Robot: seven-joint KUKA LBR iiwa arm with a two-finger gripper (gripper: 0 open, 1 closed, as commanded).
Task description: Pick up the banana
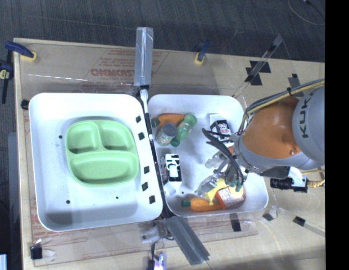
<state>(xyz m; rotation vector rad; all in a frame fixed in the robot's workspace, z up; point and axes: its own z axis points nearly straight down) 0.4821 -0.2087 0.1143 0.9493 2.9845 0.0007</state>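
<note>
Leftmost, the left bin holds a green divided plate, well clear of the work. Across the divider, the right bin carries a green bottle lying over something orange near its far-left corner, a small black-and-white box toward the middle, and a carrot along the near wall. Just right of the carrot, a sliver of yellow that I take for the banana lies against an orange-red packet. The gripper hangs right over that spot, touching or nearly so. How wide its jaws stand I cannot tell amid the clutter. To grasp well, I judge it should close across the banana's narrow width, avoid catching the packet, and lift straight up without dragging the carrot.
</note>
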